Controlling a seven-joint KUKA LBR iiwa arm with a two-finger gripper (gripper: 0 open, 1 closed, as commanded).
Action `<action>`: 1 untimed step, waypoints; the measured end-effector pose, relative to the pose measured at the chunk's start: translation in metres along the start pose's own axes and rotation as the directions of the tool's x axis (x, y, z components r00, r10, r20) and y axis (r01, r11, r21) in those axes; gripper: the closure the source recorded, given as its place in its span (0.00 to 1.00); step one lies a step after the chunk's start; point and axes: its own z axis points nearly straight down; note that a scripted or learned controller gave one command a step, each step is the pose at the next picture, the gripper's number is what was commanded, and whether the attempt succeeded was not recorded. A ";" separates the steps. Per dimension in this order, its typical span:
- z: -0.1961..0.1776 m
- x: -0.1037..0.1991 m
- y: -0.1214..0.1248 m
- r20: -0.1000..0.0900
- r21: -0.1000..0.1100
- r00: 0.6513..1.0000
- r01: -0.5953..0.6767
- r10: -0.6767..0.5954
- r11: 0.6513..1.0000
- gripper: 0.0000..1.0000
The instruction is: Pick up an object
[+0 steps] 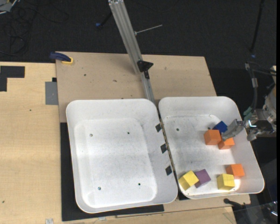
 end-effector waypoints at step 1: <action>-0.002 -0.001 0.000 0.001 -0.004 1.000 -0.003 0.003 1.000 0.00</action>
